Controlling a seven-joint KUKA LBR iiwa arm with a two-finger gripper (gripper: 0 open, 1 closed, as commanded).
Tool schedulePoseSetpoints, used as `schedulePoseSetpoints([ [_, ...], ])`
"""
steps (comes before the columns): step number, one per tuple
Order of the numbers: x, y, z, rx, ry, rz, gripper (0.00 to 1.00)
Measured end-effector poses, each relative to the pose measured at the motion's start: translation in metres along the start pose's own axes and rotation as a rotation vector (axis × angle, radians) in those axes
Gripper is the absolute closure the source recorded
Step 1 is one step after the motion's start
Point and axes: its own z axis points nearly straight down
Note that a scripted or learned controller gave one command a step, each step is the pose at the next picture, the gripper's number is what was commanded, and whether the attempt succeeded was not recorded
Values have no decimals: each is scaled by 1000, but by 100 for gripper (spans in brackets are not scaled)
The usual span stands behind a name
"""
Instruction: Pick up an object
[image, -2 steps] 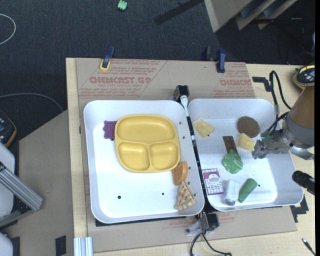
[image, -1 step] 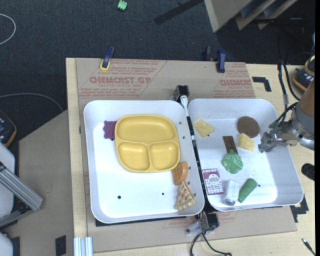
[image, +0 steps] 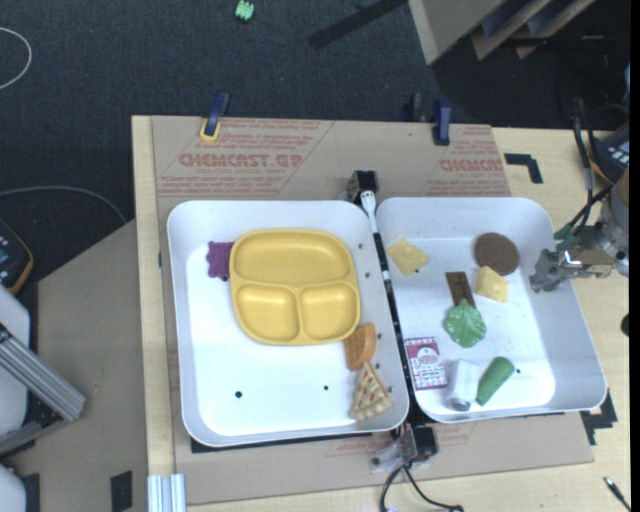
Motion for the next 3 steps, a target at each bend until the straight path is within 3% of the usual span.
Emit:
schedulePoseSetpoints([
  [1,53,8,11,9,6,-4,100],
  [3,170,32,15,6,5,-5,100],
])
